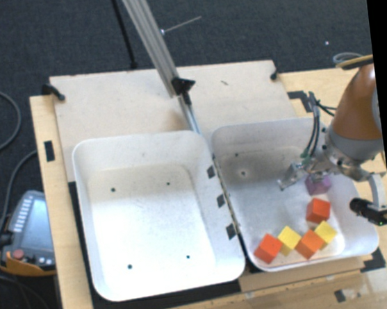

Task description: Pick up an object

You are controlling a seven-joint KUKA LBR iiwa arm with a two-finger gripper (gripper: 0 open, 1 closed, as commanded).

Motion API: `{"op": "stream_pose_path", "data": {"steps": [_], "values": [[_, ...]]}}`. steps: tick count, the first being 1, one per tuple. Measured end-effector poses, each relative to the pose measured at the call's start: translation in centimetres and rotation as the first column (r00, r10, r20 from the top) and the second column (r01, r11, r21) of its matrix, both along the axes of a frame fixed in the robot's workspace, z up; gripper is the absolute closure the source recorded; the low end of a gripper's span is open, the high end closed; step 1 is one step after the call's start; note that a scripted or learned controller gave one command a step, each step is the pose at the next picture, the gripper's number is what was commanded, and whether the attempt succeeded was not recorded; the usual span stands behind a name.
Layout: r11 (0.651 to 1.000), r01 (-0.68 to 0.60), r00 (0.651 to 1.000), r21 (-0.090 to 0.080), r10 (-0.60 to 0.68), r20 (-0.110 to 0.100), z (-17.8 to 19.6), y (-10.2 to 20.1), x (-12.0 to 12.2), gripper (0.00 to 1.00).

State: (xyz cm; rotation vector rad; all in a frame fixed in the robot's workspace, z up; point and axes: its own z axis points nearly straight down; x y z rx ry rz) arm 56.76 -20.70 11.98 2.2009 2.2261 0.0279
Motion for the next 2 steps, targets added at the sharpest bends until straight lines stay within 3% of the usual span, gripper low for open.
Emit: {"op": "stream_pose_path", "data": {"steps": [1, 2], "values": [[1.000, 0.001, 1.000, -0.004, -0.001, 0.011, -0.01, 0.01, 0.04, 0.00], [1.000, 0.000, 1.000, -0.001, 0.000, 0.002, 0.00, -0.08, -0.65, 0.00]]}}
